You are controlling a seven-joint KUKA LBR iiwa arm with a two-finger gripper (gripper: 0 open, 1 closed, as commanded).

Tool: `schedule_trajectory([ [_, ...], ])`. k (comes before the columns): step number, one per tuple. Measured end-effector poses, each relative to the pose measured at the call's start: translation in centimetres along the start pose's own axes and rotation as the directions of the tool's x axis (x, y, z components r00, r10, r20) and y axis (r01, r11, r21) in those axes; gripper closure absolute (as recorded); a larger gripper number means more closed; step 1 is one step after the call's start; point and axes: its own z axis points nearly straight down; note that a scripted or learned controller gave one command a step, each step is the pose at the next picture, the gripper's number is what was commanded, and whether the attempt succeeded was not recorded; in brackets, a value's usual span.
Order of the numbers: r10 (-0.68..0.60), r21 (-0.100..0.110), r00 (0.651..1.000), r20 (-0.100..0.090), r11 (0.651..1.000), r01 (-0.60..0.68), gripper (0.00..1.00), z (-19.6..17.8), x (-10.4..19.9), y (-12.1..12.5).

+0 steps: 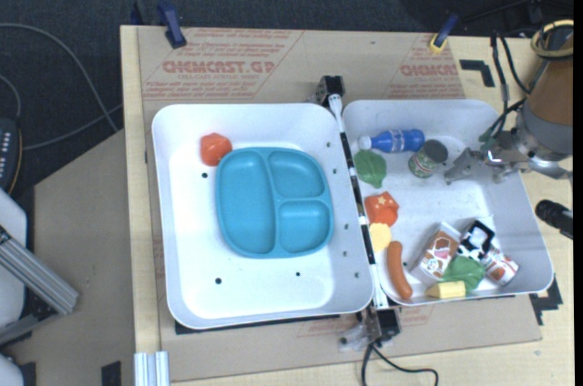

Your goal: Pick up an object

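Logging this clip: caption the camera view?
Claw above right bin near can; blue tray in left bin.

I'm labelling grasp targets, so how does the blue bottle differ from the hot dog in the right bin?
The blue bottle lies crosswise near the right bin's far wall; the hot dog lies lengthwise near the front, along the inner edge. The bottle is blue with a white cap end, the hot dog orange-red all over. The bottle looks thicker, the hot dog slimmer. Both are elongated, lie flat, and sit apart from the gripper.
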Motion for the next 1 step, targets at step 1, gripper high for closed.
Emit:
schedule_trajectory([
  [1,-0.009,0.076,1.0,-0.014,0.997,0.01,0.0,2.71,2.82,5.33],
])
